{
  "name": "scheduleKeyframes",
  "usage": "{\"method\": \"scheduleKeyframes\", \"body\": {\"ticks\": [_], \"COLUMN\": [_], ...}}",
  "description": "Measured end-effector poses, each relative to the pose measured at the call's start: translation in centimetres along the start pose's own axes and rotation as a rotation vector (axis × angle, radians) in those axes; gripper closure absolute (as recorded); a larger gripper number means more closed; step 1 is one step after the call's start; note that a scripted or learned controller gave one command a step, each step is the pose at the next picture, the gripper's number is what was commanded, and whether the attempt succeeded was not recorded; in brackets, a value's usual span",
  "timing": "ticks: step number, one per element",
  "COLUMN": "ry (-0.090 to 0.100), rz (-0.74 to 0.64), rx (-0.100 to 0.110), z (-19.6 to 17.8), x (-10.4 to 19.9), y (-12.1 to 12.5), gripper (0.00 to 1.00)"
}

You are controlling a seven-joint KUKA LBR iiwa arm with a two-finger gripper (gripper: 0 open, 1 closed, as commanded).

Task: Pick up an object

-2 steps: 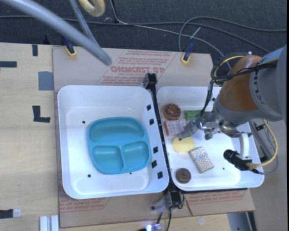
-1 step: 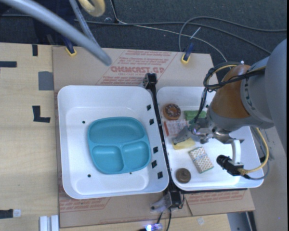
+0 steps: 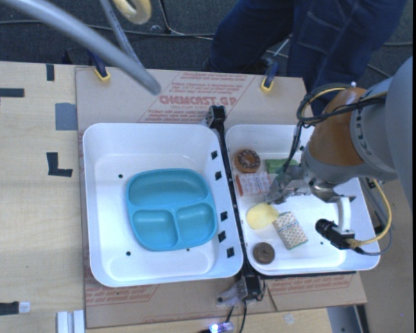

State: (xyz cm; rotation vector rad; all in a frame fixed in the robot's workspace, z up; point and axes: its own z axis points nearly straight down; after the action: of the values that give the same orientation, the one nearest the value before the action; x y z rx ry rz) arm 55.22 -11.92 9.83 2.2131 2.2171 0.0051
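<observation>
Gripper (image 3: 281, 189) is seen low inside the right-hand shallow white bin (image 3: 360, 252), reached in from the right; finger state cannot be told (tips blurred against the clutter). A pale yellow rounded lump (image 3: 261, 216) lies just below-left of it, a patterned small box (image 3: 290, 229) just below. A red-and-white packet (image 3: 254, 184) sits beside it to the left, a brown ridged disc (image 3: 248, 160) above that, a dark brown round puck (image 3: 264, 253) further down. A blue plastic divided tray (image 3: 170, 208) rests well left, in the left-hand white bin (image 3: 104, 151).
</observation>
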Motion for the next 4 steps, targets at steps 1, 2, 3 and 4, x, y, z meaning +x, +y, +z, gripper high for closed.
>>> {"method": "scheduleKeyframes", "body": {"ticks": [1, 2, 3, 4], "ry": [0.004, 0.003, 0.004, 0.006], "rz": [0.0, 0.0, 0.001, -0.005], "rx": [0.006, 0.004, 0.008, 0.01], "z": [-5.3, -11.6, -13.2, -12.9], "x": [0.7, 0.7, 0.7, 6.8], "y": [0.9, 1.2, 1.2, 2.3], "gripper": [1.0, 1.0, 1.0, 1.0]}}
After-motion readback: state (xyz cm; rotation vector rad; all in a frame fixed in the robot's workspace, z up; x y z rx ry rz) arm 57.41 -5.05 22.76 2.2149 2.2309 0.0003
